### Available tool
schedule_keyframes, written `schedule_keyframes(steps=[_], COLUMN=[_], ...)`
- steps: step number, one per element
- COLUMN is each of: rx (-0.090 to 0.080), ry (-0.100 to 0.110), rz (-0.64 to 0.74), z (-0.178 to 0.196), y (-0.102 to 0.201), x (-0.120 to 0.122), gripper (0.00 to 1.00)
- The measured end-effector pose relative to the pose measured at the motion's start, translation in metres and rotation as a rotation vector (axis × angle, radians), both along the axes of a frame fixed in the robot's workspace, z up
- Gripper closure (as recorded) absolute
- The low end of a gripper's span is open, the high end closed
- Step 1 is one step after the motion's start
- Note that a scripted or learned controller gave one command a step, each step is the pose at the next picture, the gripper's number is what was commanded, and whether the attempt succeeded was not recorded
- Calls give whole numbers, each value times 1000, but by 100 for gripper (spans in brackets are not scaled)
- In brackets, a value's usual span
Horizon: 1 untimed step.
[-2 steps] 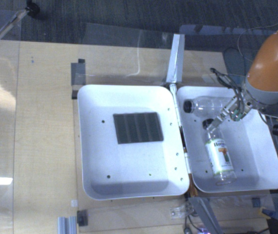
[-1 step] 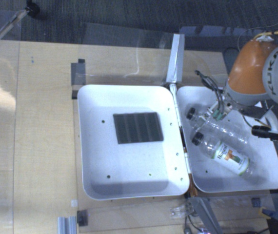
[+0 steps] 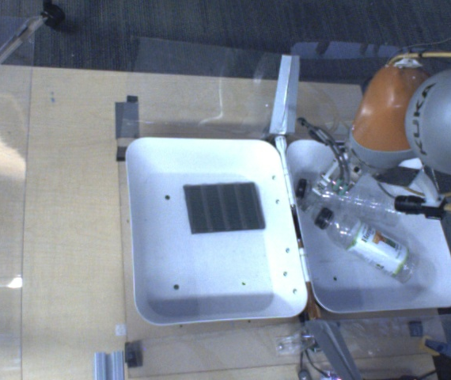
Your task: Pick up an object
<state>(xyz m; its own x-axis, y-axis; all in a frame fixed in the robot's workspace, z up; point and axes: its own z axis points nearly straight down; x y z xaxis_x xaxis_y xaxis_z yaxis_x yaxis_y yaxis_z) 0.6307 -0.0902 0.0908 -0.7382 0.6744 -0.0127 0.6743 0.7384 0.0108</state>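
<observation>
Just clear plastic bottle (image 3: 365,238), ribbed dark pad (image 3: 224,207)

The left bin (image 3: 154,236) at frame centre lies mostly bare, with one dark ridged pad (image 3: 224,207) flat near its middle. The right bin (image 3: 439,287) is crowded: clear plastic bottles (image 3: 364,228) lie across it, and the arm (image 3: 415,121) hangs over its upper part. The table (image 3: 59,212) at left is open.

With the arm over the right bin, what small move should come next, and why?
Probably lower the claw slightly toward the clear plastic bottle. The bottle lies on its side in the right bin, just below and right of the claw, and nothing shows between its fingers. The left bin holds a dark ridged pad.
</observation>
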Motion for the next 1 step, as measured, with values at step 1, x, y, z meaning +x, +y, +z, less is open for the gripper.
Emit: schedule_keyframes(steps=[1], rx=[-2], ry=[8], rz=[150], z=[56], y=[-14], x=[-70], gripper=[0])
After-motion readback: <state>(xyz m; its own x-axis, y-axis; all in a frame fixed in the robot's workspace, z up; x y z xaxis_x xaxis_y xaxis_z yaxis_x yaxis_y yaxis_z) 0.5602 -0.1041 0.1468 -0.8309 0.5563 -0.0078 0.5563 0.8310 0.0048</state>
